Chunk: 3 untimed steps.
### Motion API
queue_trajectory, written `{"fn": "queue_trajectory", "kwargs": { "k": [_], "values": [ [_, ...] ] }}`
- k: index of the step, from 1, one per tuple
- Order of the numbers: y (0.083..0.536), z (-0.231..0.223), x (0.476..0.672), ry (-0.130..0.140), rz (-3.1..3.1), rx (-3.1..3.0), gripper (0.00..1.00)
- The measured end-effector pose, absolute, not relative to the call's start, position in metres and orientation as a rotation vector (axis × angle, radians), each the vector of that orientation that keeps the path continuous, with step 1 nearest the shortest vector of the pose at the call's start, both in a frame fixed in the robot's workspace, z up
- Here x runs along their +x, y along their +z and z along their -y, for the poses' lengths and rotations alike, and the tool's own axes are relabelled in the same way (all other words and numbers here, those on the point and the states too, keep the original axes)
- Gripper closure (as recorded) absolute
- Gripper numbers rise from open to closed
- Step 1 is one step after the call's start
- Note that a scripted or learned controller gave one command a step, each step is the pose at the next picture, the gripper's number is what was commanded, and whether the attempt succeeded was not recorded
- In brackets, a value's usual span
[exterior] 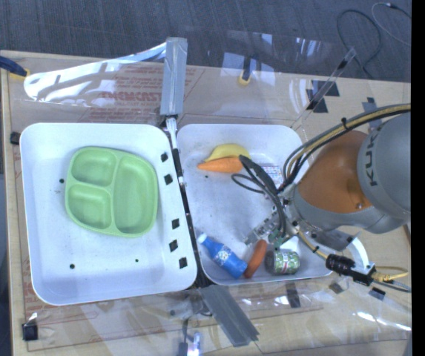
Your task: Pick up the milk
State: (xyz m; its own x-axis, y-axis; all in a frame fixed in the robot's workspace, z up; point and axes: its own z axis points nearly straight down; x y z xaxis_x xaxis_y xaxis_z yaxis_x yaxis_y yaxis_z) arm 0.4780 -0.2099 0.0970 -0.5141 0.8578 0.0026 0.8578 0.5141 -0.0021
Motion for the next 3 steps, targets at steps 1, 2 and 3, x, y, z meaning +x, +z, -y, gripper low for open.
{"fn": "queue_trajectory", "kwargs": {
  "k": [1, 2, 3],
  "values": [
    [0.211, 0.210, 0.533, 0.000, 2.773, -1.479, 0.00],
    [0.207, 0.199, 0.477, 0.002, 2.738, -1.537, 0.00],
    [0.225, 0.211, 0.520, 0.000, 2.753, -1.514, 0.00]
  ]
}}
